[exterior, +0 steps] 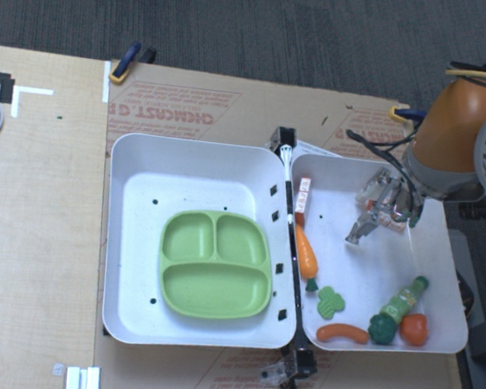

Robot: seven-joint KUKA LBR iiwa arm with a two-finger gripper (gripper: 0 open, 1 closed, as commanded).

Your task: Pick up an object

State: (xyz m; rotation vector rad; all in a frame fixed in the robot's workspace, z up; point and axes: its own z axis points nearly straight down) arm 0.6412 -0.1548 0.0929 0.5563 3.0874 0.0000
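Gripper [366, 232]: above right bin [445, 256], upper middle; finger state cannot be told. Right bin contents: carrot [306, 253] at left wall, green piece [330, 302], sausage [341, 333], bottle [400, 305], tomato [414, 329]. Left bin [127, 220]: green divided plate [215, 265].
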